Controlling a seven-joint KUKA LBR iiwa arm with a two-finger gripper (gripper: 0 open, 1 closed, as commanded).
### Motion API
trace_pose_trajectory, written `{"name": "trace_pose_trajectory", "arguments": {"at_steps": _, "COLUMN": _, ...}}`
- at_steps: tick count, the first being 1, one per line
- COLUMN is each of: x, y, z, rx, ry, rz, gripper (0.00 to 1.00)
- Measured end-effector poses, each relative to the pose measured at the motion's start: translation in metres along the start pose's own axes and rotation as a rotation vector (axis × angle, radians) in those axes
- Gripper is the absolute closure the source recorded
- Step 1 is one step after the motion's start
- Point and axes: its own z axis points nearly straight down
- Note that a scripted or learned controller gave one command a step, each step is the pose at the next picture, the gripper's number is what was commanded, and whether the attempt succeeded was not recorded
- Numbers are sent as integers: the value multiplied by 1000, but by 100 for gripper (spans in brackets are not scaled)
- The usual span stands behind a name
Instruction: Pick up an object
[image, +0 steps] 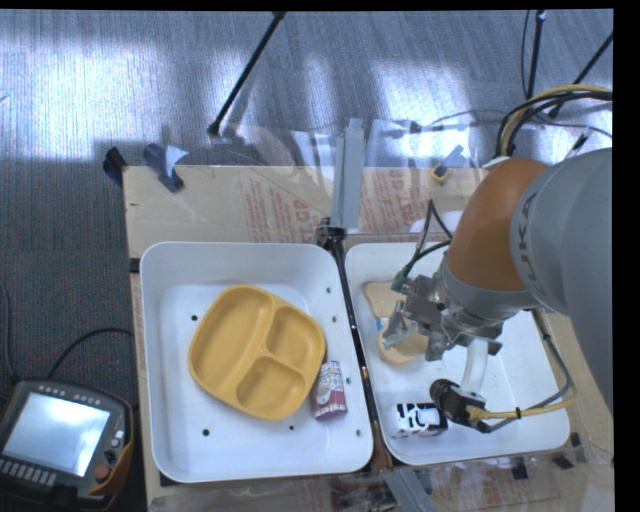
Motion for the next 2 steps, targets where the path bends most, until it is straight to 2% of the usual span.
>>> {"name": "trace_pose_trajectory", "arguments": {"at_steps": 1, "x": -4, "y": 11, "z": -5, "rx": 6, "ry": -5, "rz": -8, "gripper": 100}}
{"name": "trace_pose_trajectory", "arguments": {"at_steps": 2, "x": -3, "y": 10, "z": -12, "rx": 13, "ry": -8, "rz": -11, "gripper": 100}}
